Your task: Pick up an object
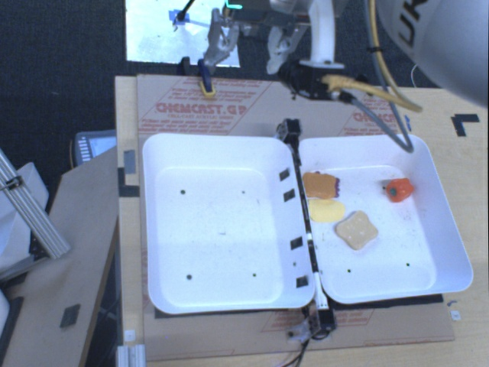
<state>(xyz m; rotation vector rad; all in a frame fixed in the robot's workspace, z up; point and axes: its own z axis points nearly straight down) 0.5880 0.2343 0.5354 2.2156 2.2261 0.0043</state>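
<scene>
Claw (246, 43) up at top centre, beyond the bins' far edge, over the bench (229, 105); fingers spread, nothing betw. them. Left bin (160, 228): white, adj. to right bin (439, 228). Right bin contents: orange block (320, 184) at left wall, yellow disc (327, 210) just below it, tan toast (357, 230) touching disc, red-orange veg (398, 189) well apart, near right wall.

Right bin (447, 258) holds sandwich (320, 185), disc (326, 210), toast (357, 230) near divider; tomato (398, 189) apart, right.
</scene>
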